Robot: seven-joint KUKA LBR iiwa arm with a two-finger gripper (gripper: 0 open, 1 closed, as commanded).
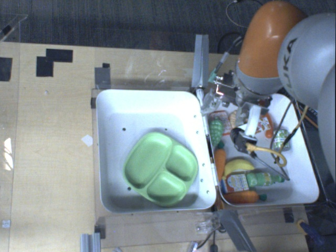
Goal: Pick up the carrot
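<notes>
So the arm (283,41) hangs over the right bin (307,185), gripper (239,122) low among clutter, can't tell its grip. Carrot (220,160) lies along the bin's left edge, lower-center right.

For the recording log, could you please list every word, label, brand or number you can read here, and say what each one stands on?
"UKA": grey arm housing, letters running vertically near its left edge; the brand name's start is cut off by the curve.
Bottle in the right bin: red and white label, too blurred to read.
Small green can: print too small to read.
Packet by the gripper: unreadable.
</notes>
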